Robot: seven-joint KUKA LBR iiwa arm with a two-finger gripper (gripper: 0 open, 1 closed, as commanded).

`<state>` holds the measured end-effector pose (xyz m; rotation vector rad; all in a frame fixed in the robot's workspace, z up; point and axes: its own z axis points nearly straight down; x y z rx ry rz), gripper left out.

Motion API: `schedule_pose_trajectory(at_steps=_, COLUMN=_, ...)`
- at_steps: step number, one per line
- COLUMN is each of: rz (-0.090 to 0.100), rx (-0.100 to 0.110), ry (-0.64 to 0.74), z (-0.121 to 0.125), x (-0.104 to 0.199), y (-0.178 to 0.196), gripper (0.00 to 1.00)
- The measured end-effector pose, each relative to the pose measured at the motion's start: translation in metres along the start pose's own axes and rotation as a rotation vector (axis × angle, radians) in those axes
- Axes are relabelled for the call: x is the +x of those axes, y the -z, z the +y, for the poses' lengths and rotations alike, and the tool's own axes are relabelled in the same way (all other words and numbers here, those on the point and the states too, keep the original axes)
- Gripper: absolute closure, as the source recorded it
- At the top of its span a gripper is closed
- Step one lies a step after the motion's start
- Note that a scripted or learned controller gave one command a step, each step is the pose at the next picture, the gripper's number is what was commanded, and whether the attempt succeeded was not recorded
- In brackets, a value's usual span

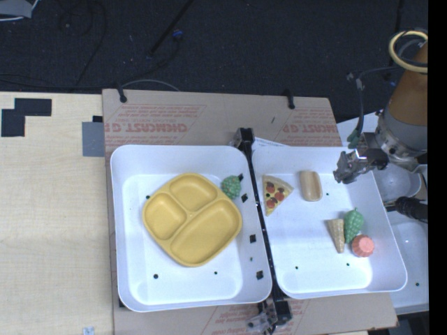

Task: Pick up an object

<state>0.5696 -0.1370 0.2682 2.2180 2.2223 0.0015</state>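
Left white bin: one yellow divided plastic tray, one green broccoli toy.
Right white bin: five toys (I count pizza slice, bread roll).
Grey two-finger gripper: I cannot tell its state.

The pincer hovered over the right bin's far right edge, just right of the bread roll; a yellow tray sat in the left bin.

Arm cut off at the right edge; gripper too small and dark to read.
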Motion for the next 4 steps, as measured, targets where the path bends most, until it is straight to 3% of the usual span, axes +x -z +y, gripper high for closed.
schedule_pose_trajectory(at_steps=2, rz=0.002, rx=0.007, ry=0.001, z=-0.015, x=0.091, y=-0.022, gripper=1.0)
schedule_pose_trajectory(at_steps=4, rz=0.001, rx=0.005, ry=0.002, z=-0.026, x=0.206, y=-0.022, gripper=1.0)
